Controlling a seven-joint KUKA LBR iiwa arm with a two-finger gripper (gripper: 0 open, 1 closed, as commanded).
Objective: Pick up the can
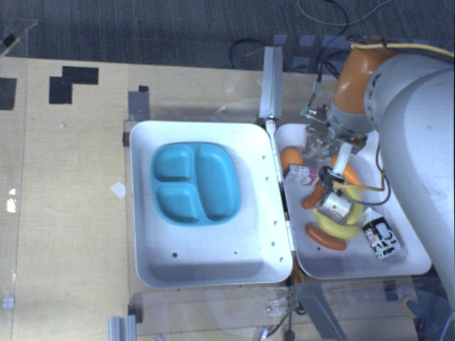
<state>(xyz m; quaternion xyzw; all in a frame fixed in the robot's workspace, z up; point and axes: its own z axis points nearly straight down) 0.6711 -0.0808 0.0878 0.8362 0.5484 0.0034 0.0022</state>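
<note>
Pincer [328,146] hangs over the crowded right bin [409,261]; its finger state cannot be told.
The can [335,204] lies touching the banana [341,226] and sausage [325,237], so a descent could pinch a neighbour or knock the can aside.

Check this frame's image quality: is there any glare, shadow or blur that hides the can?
Camera view: even lighting, soft overall; the left bin carries a shadow along its near wall; the acrylic sheet at far left shows faint glare; the can is small but readable, lying on the banana; the arm looms large and blurry.
</note>
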